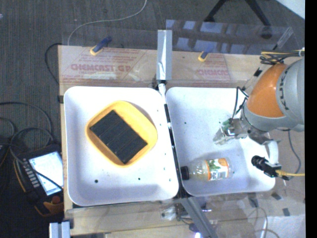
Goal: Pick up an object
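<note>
Arm: enters right bin from 3 o'clock.
Gripper: blurred, perhaps just above the floor; its opening can't be made out.
Bottle: lying at 6 o'clock, apart from gripper.
Left bin: yellow dish with dark sponge.

gripper low in right bin, juice bottle on its side nearby; yellow dish with dark pad in left bin
</note>
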Motion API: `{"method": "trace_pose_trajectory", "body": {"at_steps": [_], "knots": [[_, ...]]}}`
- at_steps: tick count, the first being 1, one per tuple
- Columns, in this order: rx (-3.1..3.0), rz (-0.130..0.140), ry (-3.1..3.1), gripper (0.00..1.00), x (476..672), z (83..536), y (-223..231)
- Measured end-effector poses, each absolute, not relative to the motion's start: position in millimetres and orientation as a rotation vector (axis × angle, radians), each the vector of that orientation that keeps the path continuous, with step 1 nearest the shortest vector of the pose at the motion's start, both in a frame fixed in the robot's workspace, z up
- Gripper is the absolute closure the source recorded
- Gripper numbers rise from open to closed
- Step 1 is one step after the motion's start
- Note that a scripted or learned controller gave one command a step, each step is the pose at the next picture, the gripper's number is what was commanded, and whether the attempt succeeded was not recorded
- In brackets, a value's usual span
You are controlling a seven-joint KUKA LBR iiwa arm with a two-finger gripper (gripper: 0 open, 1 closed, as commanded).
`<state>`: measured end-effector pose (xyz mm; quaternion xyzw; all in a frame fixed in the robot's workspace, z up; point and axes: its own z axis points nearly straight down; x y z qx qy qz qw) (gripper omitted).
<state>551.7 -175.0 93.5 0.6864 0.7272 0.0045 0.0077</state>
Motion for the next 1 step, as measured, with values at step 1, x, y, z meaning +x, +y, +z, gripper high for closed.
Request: {"method": "trace_pose_trajectory", "body": {"at_steps": [1], "knots": [[2.146,0.011,2.273,0.0,551.1,92.0,-175.4]]}}
